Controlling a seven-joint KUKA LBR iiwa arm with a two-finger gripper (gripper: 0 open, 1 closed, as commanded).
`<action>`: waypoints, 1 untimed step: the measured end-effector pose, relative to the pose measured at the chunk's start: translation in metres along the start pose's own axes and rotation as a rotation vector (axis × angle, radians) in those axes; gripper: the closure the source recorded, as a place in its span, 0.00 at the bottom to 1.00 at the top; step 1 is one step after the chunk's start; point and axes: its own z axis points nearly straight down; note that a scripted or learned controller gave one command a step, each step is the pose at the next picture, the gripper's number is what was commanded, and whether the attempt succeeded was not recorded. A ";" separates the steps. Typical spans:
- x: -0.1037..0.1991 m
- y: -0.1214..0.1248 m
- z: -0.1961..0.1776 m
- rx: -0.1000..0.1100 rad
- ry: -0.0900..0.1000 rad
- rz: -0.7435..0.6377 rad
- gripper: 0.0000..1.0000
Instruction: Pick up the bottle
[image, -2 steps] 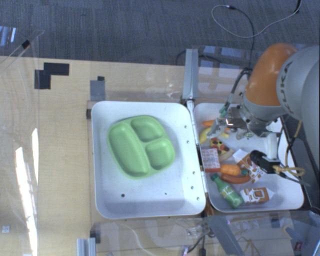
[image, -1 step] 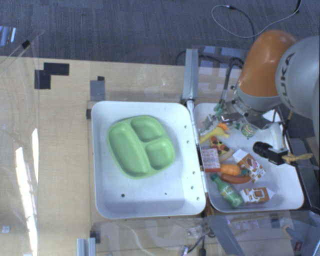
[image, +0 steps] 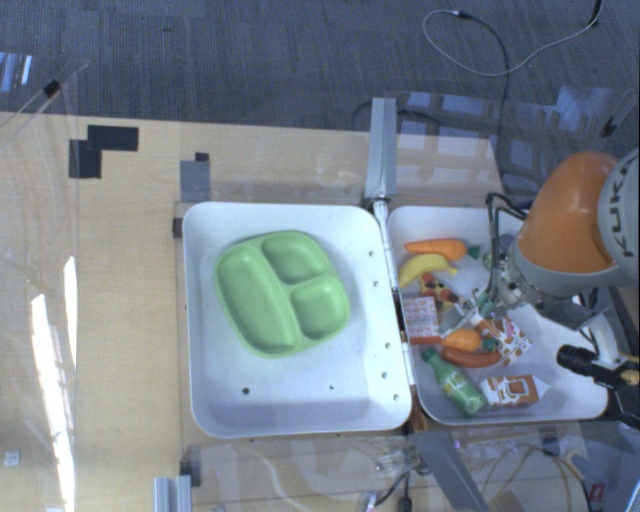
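**Hovering Low in the Right Bin, Bottle Lying Near the Front**

Looking down across the pale wooden bench (image: 110, 330), I start with the big pieces. Two shallow white bins sit side by side. The left bin (image: 290, 400) carries a green divided plate (image: 283, 292), three compartments, lying flat and a little toward the bin's back left. The right bin (image: 580, 400) is the busy one, and that is where I am.

My arm (image: 570, 225) comes in from the right, its orange band bulging over the bin's far right part. My pincer (image: 492, 300) hangs down into the middle of the clutter, and whether it is apart or together I cannot tell; the tips are lost against the things beneath them.

Now the contents. At the back lies an orange carrot (image: 436, 247), and just in front of it a yellow banana (image: 425, 267). By the left wall sits a red-and-white packet (image: 420, 318). Right by my pincer lies a second orange piece (image: 468, 342), with a white patterned pouch (image: 510, 340) beside it.

And the bottle (image: 455, 380): green, lying on its side near the front of the right bin, slanting, its cap pointing toward the back left. Just to its right rests a small orange-and-white carton (image: 510, 390). The bottle is on the bin floor, in front of my pincer and apart from it.
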 end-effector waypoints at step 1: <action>0.066 -0.017 -0.043 0.000 0.001 0.144 0.00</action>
